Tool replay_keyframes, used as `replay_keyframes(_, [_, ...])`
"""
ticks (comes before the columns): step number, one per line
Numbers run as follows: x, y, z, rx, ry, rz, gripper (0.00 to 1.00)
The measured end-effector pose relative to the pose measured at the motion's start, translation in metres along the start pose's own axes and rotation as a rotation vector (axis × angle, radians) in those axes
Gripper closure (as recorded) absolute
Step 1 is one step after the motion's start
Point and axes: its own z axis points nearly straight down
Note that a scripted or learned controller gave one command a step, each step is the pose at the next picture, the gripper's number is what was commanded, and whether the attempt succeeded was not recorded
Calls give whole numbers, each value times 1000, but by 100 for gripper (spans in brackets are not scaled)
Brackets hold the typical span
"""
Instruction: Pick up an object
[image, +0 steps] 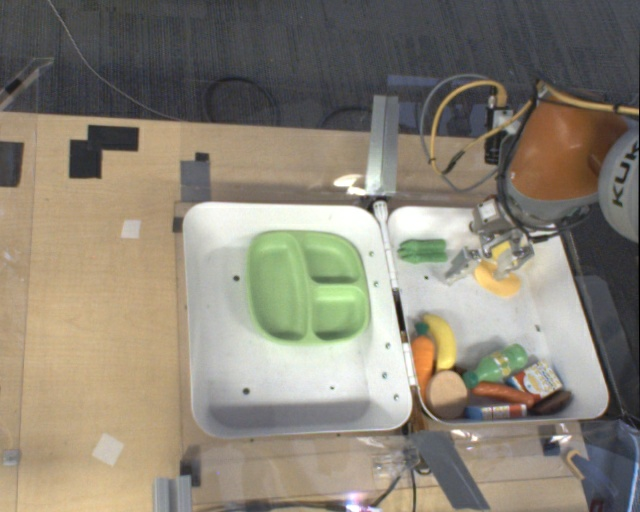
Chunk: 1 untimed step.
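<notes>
My gripper (490, 257) hangs over the back of the right bin (585, 330), fingers pointing down over a yellow-orange piece (499, 281) that lies on the bin floor. The fingers look slightly spread around the piece's upper edge; whether they grip it is unclear. A green pickle-like item (422, 250) lies to the left of the gripper. At the bin's front sit a banana (441, 338), a carrot (424, 362), a brown round item (449, 392), a green bottle (497, 364) and a small carton (540, 378).
The left bin (210, 300) holds a green divided plate (306, 286). A metal divider post (381, 150) rises between the bins at the back. Yellow and black cables (455, 120) loop behind the right bin near the arm's orange band (560, 150).
</notes>
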Motion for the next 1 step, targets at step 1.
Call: replay_keyframes(1, [-1, -4, -16, 12, 0, 2, 100])
